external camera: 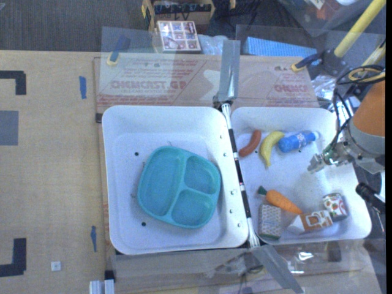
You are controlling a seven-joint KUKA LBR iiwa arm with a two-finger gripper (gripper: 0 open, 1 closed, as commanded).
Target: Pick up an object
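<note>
Robotics lab, plywood bench (49, 164) with tape marks, clear plastic shields (159, 78), cardboard box (177, 5), cables

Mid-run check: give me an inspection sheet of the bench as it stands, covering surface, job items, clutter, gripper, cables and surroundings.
Surface: two white bins side by side, left bin and right bin, on a wooden bench.
Job's things: right bin holds a sausage, banana, blue bottle, carrot, grey packet and two small cartons.
Clutter: teal divided plate in the left bin.
Gripper: gripper above the right bin's right side, nothing between its fingers; open or shut unclear.
Cables: dark cables beside the arm, upper right.
Surroundings: cardboard box and clear sheets behind the bins.
</note>
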